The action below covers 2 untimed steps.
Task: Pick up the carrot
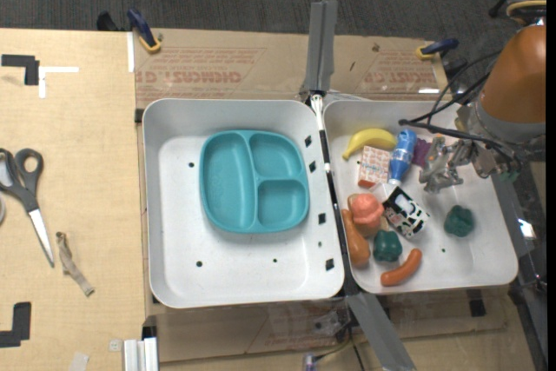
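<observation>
Nothing lifted yet: the long orange carrot [354, 240] lies along the left wall of the right-hand shallow white bin [495, 274]; my jaws [443, 171] hover apart from it, their state unclear.

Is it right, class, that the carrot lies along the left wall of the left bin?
Not quite. The camera view shows the carrot lying along the left wall of the right bin, not the left bin, which holds the teal divided plate.

Glossy plastic carrot [354, 241] lies in a smooth white plastic bin [486, 272].
</observation>
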{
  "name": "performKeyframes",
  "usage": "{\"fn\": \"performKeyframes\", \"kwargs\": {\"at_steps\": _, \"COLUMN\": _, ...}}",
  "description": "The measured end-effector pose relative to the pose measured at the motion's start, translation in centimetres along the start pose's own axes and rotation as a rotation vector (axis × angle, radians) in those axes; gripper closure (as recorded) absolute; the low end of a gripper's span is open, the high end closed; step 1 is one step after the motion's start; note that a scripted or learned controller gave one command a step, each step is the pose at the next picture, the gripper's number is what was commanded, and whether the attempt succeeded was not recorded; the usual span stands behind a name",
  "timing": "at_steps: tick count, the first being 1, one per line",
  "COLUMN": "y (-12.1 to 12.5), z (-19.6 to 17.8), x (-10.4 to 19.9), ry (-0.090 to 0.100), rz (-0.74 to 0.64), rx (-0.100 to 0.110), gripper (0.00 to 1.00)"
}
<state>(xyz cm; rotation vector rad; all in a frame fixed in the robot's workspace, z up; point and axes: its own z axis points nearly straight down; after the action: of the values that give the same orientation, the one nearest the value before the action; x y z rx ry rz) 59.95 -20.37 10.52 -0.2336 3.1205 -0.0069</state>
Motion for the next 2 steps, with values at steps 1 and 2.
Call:
{"fn": "performKeyframes", "kwargs": {"at_steps": 1, "y": -1.4, "z": 1.2, "x": 0.7, "ry": 0.006, "rz": -0.373, "rx": -0.005, "gripper": 1.0}}
{"fn": "performKeyframes", "kwargs": {"at_steps": 2, "y": -2.4, "z": 1.1, "x": -4.4, "ry": 0.001, "rz": -0.787, "rx": -0.007, "gripper": 1.0}}
